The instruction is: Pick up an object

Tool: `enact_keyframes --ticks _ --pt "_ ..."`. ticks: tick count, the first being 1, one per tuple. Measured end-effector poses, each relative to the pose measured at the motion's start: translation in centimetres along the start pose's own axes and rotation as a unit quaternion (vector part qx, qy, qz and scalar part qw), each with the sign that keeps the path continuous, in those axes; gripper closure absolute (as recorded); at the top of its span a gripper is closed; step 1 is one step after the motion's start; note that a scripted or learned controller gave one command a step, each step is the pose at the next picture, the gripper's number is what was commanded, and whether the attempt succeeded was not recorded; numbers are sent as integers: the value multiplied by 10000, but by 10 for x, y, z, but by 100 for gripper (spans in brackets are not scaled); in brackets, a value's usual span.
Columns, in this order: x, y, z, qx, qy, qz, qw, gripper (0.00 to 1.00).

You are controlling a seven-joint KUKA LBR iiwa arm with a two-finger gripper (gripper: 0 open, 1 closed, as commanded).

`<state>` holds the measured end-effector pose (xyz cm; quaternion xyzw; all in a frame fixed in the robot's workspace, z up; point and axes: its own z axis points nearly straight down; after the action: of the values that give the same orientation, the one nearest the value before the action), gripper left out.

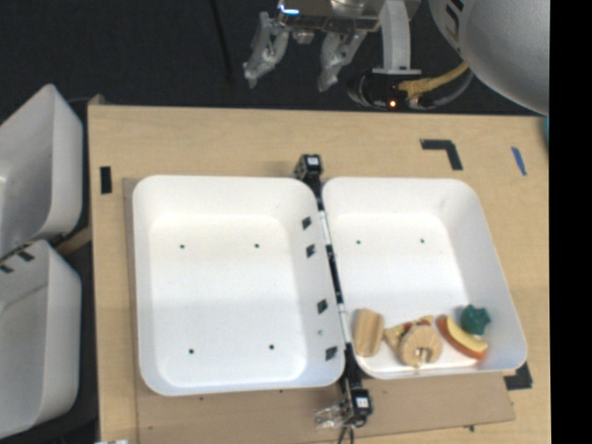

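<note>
camera view cuts the arm [499, 26] off at the top and right, so just a rounded grey-white body and the wrist show; dark letters on that body are clipped by the frame edge and cannot be read. the pincer [294, 63] hangs at the top of the frame over the dark ground beyond the bench [222, 141], well apart from both bins, its two fingers [262, 55] pointing down and spread wide, released, with nothing between them. a small blue light glows just above the fingers, and a coiled cable with a tiny orange glow sits to their right.

the left bin [222, 285] and right bin [416, 276] lie side by side, touching along a middle seam with black clips. the objects sit bunched along the near wall of the right bin: a tan wooden block [367, 331] by the seam, a pale wooden piece [413, 340] beside it whose shape is hard to make out, then a red-edged apple slice [461, 339] touching a small green piece [475, 318].

black corner marks and a short blue mark lie on the bench near the right bin.
</note>
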<state>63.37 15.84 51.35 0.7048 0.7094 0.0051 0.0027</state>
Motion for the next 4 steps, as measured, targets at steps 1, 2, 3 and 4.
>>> enact_keyframes --ticks 1,2,3,4 --pt "64 56 117 71 -23 2 10000 0" --pt "46 -11 119 67 -16 33 10000 0" --pt "63 7 52 14 -4 11 10000 0" --pt "60 55 195 98 -44 40 9999 0"
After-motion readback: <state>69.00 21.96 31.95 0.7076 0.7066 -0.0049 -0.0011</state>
